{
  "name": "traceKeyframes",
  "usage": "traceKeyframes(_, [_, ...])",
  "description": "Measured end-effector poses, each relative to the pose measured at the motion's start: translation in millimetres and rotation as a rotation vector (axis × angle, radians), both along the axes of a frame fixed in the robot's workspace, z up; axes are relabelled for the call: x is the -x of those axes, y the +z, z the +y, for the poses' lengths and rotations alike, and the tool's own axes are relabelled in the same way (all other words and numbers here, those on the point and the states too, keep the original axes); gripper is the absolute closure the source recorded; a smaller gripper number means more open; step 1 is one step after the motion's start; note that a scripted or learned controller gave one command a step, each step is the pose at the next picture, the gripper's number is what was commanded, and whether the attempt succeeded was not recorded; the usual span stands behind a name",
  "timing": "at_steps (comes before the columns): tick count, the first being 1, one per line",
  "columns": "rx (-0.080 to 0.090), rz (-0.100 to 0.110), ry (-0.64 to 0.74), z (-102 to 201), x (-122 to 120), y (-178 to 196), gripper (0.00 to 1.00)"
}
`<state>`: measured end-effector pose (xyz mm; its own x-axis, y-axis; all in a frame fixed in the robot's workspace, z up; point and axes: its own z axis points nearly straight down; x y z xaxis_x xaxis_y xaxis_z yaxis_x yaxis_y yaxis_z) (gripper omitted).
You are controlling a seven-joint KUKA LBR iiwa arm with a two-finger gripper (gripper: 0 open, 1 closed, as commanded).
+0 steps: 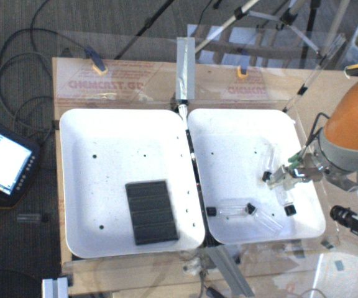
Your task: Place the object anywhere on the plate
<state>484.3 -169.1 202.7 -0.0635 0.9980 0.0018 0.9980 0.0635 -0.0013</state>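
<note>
Grey and orange, the arm (pixel 347 138) reaches into the right-hand shallow white bin (pixel 241 126) and ends in a two-finger gripper (pixel 277 177) low over the bin floor. Its tips blur into clear plastic there, so I cannot tell how they stand. Just below and left of the gripper lies a clear plastic tube with black end caps (pixel 230 210); a similar clear piece (pixel 286 200) lies just below the gripper. Well to the gripper's left, in the other white bin (pixel 79 135), sits the dark ridged rectangular plate (pixel 151 212).
</note>
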Motion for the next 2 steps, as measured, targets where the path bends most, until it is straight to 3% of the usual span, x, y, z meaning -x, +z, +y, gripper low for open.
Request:
traceKeyframes(1, [0.001, 0.001, 0.137, 66, 1, -108, 1.0])
traceKeyframes(2, [0.002, 0.002, 0.156, 133, -40, -20, 1.0])
